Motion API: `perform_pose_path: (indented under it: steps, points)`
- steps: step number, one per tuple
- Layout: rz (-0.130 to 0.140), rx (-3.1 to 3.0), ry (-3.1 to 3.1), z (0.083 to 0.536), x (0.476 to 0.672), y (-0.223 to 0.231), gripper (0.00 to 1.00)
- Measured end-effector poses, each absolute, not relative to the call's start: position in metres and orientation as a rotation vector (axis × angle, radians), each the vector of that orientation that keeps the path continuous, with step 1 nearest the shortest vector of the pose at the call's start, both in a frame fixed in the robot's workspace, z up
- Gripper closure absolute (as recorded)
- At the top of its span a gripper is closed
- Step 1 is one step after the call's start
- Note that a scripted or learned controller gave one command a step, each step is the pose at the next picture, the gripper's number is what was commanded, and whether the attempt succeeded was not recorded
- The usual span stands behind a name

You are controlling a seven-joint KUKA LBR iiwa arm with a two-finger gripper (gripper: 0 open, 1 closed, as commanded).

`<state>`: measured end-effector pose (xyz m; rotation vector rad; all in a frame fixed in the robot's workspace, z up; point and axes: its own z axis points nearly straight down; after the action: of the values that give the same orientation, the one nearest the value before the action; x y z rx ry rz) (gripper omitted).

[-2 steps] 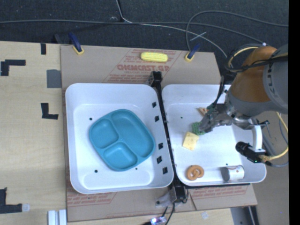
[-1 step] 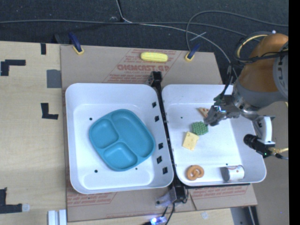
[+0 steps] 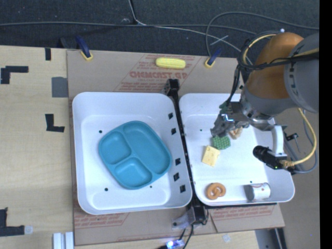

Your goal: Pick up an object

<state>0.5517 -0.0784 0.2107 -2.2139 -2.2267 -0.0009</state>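
Reaching Into the Right Bin

Hanging low over the right bin (image 3: 194, 108), the gripper (image 3: 224, 131) sits just above a green waffle piece (image 3: 221, 142); its grip I cannot tell. Yellow cheese (image 3: 210, 156) lies beside. The left bin (image 3: 83, 113) holds a blue tray (image 3: 134, 154), on brown cardboard (image 3: 104, 71)

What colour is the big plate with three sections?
The plate is light blue, seen in the camera view.
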Motion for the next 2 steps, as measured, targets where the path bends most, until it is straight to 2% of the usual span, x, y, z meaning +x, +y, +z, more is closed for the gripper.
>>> perform_pose_path:
  steps: [2]
  points:
    - [0.0, -2.211, -2.228, 0.199, 0.557, 0.033, 1.0]
